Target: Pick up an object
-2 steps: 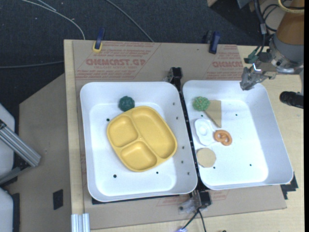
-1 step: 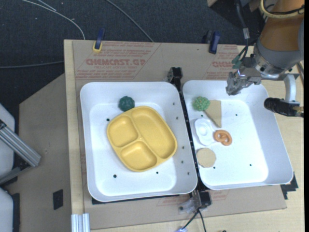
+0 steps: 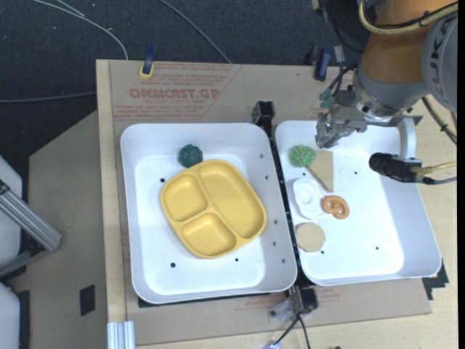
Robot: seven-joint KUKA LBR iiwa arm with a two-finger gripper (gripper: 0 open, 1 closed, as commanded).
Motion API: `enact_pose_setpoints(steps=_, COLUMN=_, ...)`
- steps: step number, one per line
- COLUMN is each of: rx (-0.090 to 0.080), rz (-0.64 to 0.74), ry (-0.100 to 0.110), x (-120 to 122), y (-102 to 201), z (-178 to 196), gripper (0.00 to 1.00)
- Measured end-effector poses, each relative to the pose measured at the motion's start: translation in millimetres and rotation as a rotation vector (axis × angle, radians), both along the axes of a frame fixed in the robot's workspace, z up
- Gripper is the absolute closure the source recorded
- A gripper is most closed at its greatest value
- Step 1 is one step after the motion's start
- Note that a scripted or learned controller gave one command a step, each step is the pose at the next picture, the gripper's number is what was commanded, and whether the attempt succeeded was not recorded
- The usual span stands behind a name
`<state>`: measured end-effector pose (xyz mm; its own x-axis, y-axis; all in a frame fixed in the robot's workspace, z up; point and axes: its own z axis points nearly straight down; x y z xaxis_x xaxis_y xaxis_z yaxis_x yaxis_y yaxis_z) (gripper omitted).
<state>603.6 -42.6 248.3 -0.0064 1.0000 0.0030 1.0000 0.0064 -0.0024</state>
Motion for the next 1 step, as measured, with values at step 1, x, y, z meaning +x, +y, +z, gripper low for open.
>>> enact_pose_setpoints(steps=1, rx=-0.001, rz=-0.001, ry=0.002, x=-14.7, y=55.5, z=-16.1, gripper=1.00)
